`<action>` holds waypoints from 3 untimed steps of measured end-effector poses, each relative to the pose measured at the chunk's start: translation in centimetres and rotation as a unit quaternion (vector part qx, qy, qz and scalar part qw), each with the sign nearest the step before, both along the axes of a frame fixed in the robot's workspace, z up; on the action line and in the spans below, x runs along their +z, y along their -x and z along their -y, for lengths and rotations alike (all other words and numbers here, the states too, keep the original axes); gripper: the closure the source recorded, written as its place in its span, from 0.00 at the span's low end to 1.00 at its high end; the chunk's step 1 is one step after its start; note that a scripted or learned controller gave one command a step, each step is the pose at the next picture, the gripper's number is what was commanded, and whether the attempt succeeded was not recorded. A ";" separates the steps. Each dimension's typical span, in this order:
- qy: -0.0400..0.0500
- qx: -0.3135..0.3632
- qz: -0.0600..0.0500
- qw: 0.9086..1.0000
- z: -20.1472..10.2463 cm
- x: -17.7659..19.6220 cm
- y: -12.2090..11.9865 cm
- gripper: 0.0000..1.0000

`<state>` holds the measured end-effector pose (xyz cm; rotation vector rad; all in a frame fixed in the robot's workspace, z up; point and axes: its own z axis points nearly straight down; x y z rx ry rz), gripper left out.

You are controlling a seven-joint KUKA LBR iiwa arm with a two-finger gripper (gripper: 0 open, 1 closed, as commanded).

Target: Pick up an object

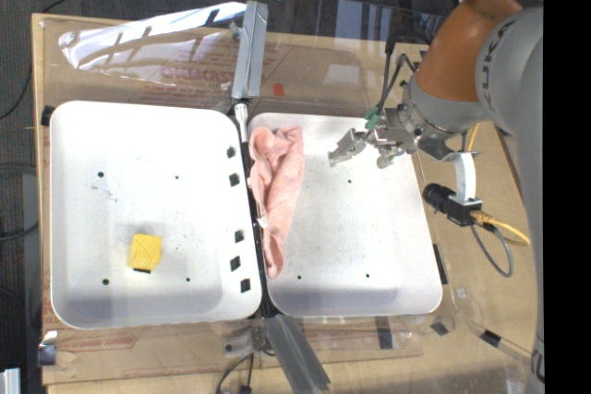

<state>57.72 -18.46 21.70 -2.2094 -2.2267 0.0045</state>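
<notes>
In the camera view, you have the arm (480,51) entering from the upper right of the frame, with its gripper (362,149) hanging over the upper middle of the right bin (406,281). Its two fingers look spread fairly wide, one tip pointing toward the frame's left and the other lower and to the right, and you can see nothing between them.

The nearest candidate for you is the pink cloth (275,189), a crumpled strip lying along the left wall of the right bin, running from the upper part of the bin down toward its lower left. It sits well to the left of the gripper. The other candidate, a small yellow block (145,252), lies in the lower left of the left bin (83,134), well apart from the arm.

Watch these risks. The cloth hugs the divider between the bins, so a descent there could drive a finger onto the bin wall instead of the fabric. The cloth is also soft and flat in places; a closing pinch may catch only a thin fold and let it slide out on the lift. If the program descends where the gripper hangs now, it will likely close on bare bin floor.
</notes>
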 end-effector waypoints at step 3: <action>0.000 0.246 0.001 0.969 2.5 -12.4 -8.0 1.00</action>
